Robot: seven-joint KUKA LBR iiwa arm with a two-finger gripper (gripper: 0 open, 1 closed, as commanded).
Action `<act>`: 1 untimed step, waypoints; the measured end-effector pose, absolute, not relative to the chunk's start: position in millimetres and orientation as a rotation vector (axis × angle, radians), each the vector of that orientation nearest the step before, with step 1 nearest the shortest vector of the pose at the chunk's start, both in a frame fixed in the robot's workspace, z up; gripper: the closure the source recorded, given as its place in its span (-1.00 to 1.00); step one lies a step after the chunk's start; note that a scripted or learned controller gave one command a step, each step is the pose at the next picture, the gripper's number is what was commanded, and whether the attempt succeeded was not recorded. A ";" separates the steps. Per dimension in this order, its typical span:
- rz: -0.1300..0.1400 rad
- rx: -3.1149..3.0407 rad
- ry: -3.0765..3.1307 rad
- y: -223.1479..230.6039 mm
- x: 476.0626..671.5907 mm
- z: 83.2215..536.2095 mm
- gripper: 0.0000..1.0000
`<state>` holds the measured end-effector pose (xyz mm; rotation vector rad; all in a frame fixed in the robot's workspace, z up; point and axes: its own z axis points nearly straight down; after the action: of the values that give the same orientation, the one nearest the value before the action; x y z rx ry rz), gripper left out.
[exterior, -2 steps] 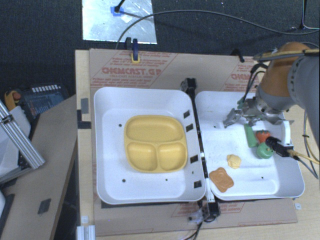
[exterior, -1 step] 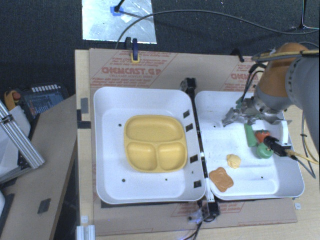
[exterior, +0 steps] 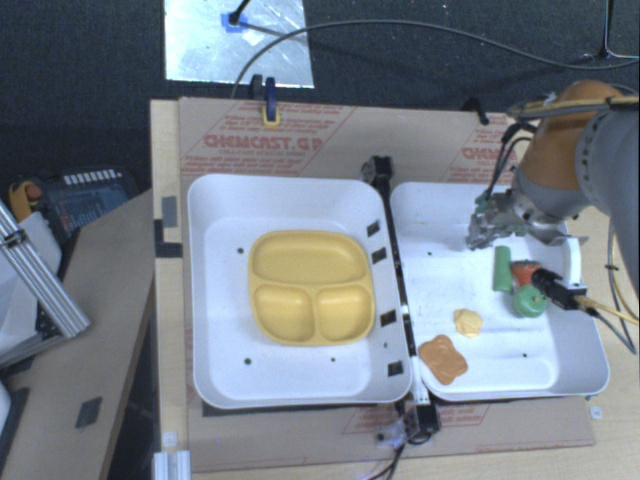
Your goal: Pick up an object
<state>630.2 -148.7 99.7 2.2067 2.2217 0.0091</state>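
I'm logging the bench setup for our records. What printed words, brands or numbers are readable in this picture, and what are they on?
"CHEMCAST GP", in red, on the brown sheet beneath the white bins, above the left bin; the last letters are uncertain.
The same red print repeats at a slant at the sheet's upper right and along its front edge, too cut off or blurred to read.
The device at far left has markings too small to read.
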 end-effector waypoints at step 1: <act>0.006 2.212 2.223 -150.1 637.3 145.2 1.00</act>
<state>637.3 -150.1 145.2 2.2119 2.2227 0.0060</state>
